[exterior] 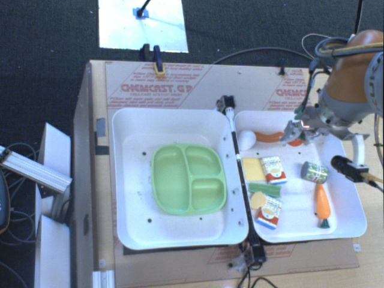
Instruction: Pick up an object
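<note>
- Orange sausage (268,137) lies just left of the gripper (298,132), long axis running left-right, nearly touching it.
- Gripper's grip: cannot tell from here.

Arm (354,77) reaches from the right, hand (298,132) lowered.

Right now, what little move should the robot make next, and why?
Probably lower the gripper a little onto the orange sausage-shaped toy in the right bin. The gripper hovers at that toy's right end, and nothing shows between it yet, so a short drop seems the nearest try.
</note>
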{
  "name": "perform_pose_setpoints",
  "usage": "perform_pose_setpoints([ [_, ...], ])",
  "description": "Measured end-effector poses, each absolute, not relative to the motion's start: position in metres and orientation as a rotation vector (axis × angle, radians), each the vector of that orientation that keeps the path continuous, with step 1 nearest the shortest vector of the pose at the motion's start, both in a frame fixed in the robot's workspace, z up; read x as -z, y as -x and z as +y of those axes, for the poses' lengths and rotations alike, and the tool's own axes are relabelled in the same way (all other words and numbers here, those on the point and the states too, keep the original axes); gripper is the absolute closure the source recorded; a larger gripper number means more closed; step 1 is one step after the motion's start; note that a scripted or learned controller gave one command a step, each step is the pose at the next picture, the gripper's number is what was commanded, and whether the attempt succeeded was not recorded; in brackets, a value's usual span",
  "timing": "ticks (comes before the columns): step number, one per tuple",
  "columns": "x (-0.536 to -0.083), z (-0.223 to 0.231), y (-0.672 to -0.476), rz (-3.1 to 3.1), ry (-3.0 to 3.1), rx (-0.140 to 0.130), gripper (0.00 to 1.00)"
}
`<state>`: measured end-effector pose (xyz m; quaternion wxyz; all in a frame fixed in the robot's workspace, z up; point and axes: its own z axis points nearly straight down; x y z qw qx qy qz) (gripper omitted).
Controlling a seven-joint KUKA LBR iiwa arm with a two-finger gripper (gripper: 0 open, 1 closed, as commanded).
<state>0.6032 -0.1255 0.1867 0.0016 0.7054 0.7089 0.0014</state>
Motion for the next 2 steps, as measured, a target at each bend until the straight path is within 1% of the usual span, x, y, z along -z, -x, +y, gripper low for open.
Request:
perform_pose_setpoints([
  [1,-0.235,-0.031,-0.574,2.226,-2.216,-0.004,1.00],
  [2,-0.214,0.022,-0.486,2.225,-2.219,0.000,1.00],
])
